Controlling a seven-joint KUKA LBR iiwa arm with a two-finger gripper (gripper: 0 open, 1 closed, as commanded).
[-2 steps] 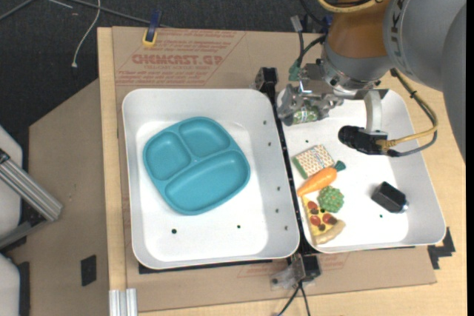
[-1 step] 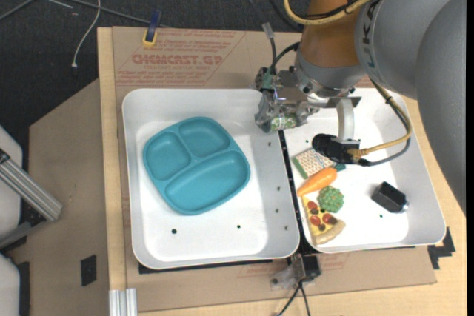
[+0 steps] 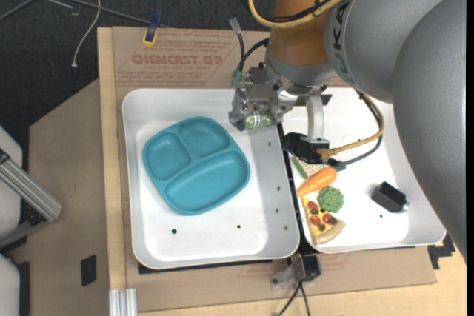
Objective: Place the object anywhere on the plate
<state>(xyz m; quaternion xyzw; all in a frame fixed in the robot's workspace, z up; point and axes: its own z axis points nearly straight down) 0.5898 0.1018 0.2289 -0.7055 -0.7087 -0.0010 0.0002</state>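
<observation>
A small green-and-white object [image 3: 258, 120] is seen clamped in the gripper [image 3: 255, 117], which is held above the far right corner of the left bin [image 3: 141, 159], presumably so that it can be carried over to the teal plate [image 3: 196, 164] lying flat in the middle of that bin. In the right bin [image 3: 415, 222], along its left edge, a carrot [image 3: 318, 180], a broccoli piece [image 3: 331, 198] and a pizza slice [image 3: 324, 222] are found, with a black block [image 3: 389, 197] well apart towards the right. Nothing is seen between the gripper and the plate, and the plate's compartments are bare.

Toy carrot [image 3: 320, 179], broccoli [image 3: 331, 198], pizza slice [image 3: 323, 223] and small black block [image 3: 389, 197] in the right bin [image 3: 415, 229].
</observation>
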